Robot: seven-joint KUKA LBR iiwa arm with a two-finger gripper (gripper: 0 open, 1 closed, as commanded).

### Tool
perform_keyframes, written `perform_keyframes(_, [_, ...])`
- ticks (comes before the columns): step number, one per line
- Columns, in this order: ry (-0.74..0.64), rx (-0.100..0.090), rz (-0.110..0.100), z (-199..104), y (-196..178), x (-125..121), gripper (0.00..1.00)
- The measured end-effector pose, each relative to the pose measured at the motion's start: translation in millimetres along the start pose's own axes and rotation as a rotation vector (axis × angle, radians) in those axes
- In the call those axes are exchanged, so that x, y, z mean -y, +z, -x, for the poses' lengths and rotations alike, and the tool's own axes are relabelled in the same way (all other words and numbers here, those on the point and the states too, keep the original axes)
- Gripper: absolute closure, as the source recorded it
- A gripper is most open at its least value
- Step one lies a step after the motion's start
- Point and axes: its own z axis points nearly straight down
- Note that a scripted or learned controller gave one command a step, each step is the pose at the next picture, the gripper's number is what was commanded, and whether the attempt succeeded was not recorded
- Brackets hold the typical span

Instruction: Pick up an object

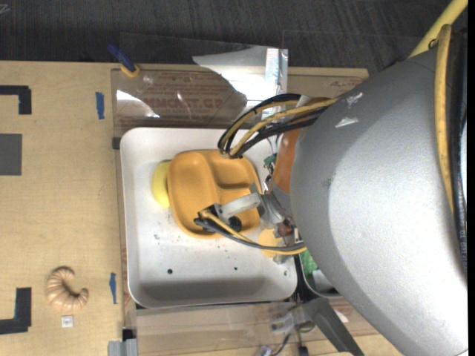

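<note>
Arm (378, 199) reaches in from the right and fills much of the frame; its orange wrist housing (208, 191) hangs low over the white bin (148, 273). The tool sits somewhere under that housing, hidden from the camera; cannot tell its state, nor whether it has anything.

Bin contents: a yellow ball (160, 182) lies just left of the housing, partly tucked under its edge, toward the bin's left wall. Dark specks dot the bin floor below the housing. A bit of green (309, 262) shows by the bin's right rim, under the arm; too little visible to name it.

Outside the bin: a tan curled object (67, 288) lies on the cardboard-covered tabletop (59, 199), well apart, down-left of the housing.
</note>
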Motion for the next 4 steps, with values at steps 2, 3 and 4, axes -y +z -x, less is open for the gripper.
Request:
perform_keyframes(2, [-0.025,-0.026,-0.001,-17.9,46.7,28.0,1.00])
perform_keyframes(3, [0.001,-0.025,-0.001,-34.3,47.5,28.1,1.00])
perform_keyframes(4, [0.001,-0.012,0.001,-27.6,-133.0,-1.4,1.00])
